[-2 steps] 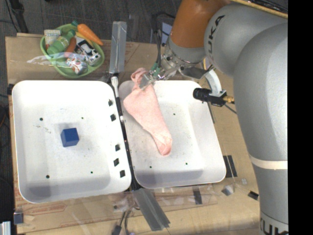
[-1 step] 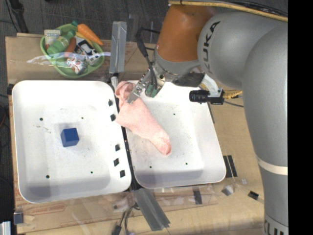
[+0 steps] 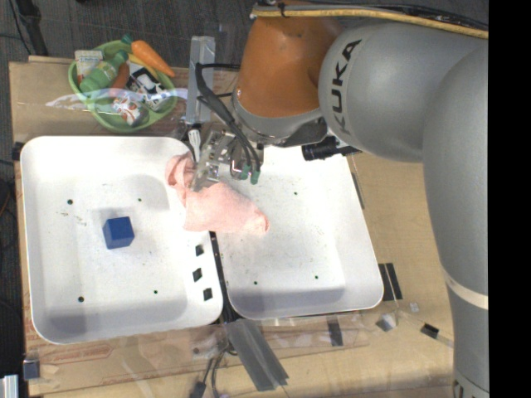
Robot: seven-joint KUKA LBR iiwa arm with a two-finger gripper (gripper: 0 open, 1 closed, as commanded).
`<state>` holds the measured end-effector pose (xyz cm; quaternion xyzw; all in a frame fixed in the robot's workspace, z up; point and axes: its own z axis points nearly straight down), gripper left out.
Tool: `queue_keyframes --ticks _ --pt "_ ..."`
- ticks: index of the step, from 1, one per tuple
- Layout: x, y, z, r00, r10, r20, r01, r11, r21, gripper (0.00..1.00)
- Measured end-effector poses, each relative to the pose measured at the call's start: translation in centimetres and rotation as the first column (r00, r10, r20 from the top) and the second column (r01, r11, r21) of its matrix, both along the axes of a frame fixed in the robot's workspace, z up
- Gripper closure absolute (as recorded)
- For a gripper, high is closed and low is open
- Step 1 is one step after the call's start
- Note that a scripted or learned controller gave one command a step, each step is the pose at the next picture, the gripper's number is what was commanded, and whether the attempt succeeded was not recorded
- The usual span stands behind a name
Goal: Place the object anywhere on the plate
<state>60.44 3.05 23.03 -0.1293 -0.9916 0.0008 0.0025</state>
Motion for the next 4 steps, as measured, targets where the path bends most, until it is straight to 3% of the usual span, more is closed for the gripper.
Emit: queue_keyframes --ticks 1,3,4 --pt "-2.2 3.9 -1.1 0.966 0.259 -0.001 -0.259 0.966 0.001 1.0" --pt "-6.8 12.8 -0.7 0.964 0.265 -0.001 -0.265 0.964 0.0 1.0" --pt "-6.8 12.7 -0.7 0.965 0.264 -0.001 -0.264 0.965 0.0 0.0"
